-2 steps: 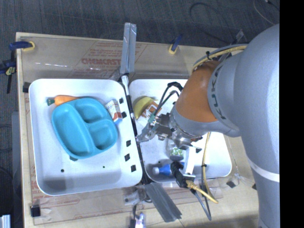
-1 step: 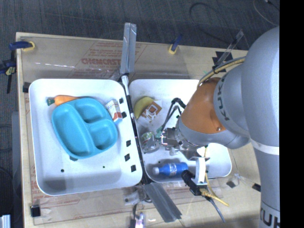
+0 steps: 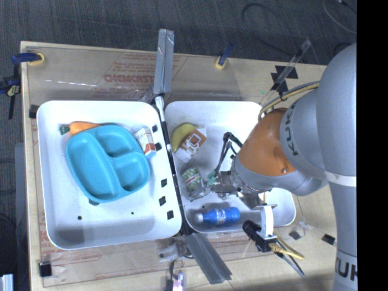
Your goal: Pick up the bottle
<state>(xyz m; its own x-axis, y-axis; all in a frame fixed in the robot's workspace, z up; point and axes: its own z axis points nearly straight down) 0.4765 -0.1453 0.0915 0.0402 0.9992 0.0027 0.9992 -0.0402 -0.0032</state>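
A blue bottle (image 3: 219,216) with a pale cap end lies on its side along the near wall of the right bin (image 3: 254,111). My gripper (image 3: 213,184) hangs low in the middle of that bin, just beyond the bottle and next to a crumpled clear-and-green wrapper (image 3: 192,179). The grey arm with its orange band (image 3: 270,150) reaches in from the right and hides the bin's right part.
A banana (image 3: 182,133) and a small brown-and-white packet (image 3: 194,142) lie at the far left of the right bin. The left bin (image 3: 60,223) holds a blue divided tray (image 3: 109,162), a carrot (image 3: 82,127) and a small white-and-red container (image 3: 144,140).
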